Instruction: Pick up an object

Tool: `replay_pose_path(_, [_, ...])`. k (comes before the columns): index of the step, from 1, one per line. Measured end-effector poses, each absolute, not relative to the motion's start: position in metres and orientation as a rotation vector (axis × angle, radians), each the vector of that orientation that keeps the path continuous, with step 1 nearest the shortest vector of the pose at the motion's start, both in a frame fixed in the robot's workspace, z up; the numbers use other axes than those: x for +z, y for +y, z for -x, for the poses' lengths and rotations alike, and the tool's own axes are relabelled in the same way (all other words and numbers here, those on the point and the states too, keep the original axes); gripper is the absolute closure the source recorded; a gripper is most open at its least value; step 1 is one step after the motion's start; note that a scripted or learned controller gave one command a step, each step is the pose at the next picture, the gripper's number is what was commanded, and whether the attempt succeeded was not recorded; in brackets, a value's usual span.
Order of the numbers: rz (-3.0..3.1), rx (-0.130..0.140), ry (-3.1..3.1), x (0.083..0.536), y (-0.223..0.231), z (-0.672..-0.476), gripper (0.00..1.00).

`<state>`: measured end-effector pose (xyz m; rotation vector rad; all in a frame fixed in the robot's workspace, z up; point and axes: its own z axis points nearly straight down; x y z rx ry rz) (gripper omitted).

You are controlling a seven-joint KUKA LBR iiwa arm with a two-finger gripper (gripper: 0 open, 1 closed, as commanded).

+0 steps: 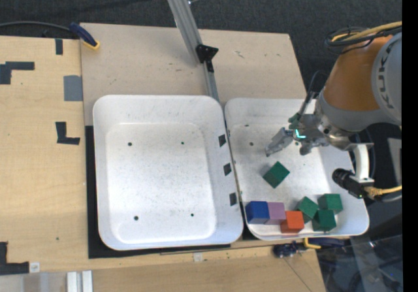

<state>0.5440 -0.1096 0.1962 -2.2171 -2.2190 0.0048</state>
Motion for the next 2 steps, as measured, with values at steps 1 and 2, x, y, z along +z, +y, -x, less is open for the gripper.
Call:
replay_pose_path(1, [2.218,0.001,-2.223,0.198,-0.110,-0.545,0.00])
replay_pose_path(2, [2.216,0.007,-2.219,0.144,-0.100,-0.548,0.00])
